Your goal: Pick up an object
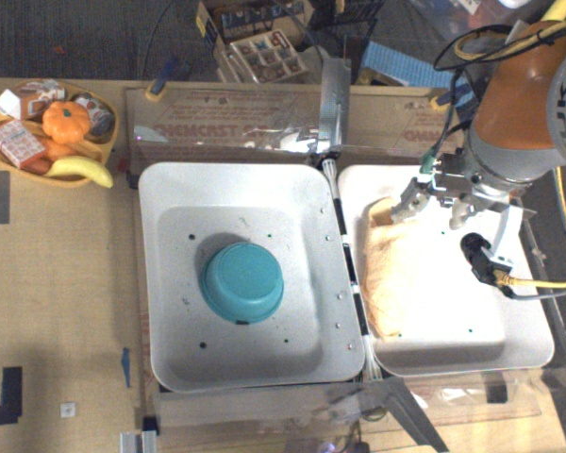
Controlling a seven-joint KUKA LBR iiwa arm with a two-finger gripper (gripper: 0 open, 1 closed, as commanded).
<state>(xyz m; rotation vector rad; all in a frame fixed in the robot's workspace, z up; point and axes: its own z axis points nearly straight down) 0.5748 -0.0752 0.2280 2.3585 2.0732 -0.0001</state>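
Teal bowl (243, 282) sits upside down, center of left bin (160, 196). Rigid, light, slick dome; grab rim at 3 o'clock. Gripper (432, 199) over right bin (538, 343), fingers spread, holding nothing.

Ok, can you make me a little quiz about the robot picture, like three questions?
1. True or false: the teal bowl sits in the left bin.
2. The gripper hangs above which bin? A) left B) right
3. Fill in: the basket on the bench holds a yellow ______.

Key: 1 true; 2 B; 3 banana.
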